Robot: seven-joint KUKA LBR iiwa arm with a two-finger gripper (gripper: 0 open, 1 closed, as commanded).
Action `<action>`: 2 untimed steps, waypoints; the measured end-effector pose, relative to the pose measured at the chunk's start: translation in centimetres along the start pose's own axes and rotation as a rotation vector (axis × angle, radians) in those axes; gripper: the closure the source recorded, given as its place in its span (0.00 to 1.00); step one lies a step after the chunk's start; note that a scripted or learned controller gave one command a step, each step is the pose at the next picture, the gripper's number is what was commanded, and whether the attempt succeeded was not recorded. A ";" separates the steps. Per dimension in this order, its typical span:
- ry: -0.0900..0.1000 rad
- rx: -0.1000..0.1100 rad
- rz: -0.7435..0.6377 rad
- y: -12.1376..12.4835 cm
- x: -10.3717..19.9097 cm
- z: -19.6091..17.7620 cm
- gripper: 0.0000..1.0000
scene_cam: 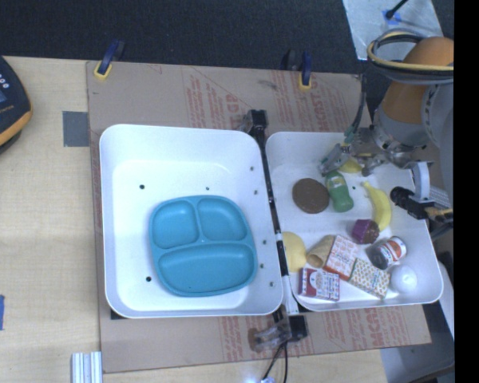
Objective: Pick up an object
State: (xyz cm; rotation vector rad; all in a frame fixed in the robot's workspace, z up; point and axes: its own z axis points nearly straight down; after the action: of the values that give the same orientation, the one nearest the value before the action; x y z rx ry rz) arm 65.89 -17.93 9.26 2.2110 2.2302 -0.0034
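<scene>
A small green bottle (339, 192) lies in the right-hand bin (299, 146), near its back half, with the gripper (341, 159) hovering just above and behind its top. Nothing sits between the fingers as far as the camera shows, so the pick looks not yet made: the bottle and its neighbours all rest on the bin floor. Whether the tool is spread or pressed together cannot be told from this angle; its metal parts blur into a yellow scrap beneath them.

Just left of the bottle lies a brown round disc (310, 195), nearly touching it. To the right a banana (378, 204) curves toward the front, and below it sit a purple lump (365, 230), a red-and-white can (388, 251) and a white ball (404, 278). Small printed cartons (335, 271) crowd the front edge, beside a yellow piece (293, 251) against the left wall.

The grey arm (419, 94) enters from the right, its orange band high over the bin's back corner, wrist angled down and leftward toward the bottle. The crowding suggests a closing grasp could nudge the disc.

The left-hand bin (128, 158) holds a blue divided plate (203, 245), well apart from the work.
</scene>
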 end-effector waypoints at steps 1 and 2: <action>0.001 0.008 0.010 -8.1 -3.5 0.1 0.00; 0.006 0.008 0.006 -14.4 1.1 0.1 0.00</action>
State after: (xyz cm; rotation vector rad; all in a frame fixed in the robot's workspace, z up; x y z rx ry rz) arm 51.43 -16.93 9.14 2.2251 2.2303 -0.0065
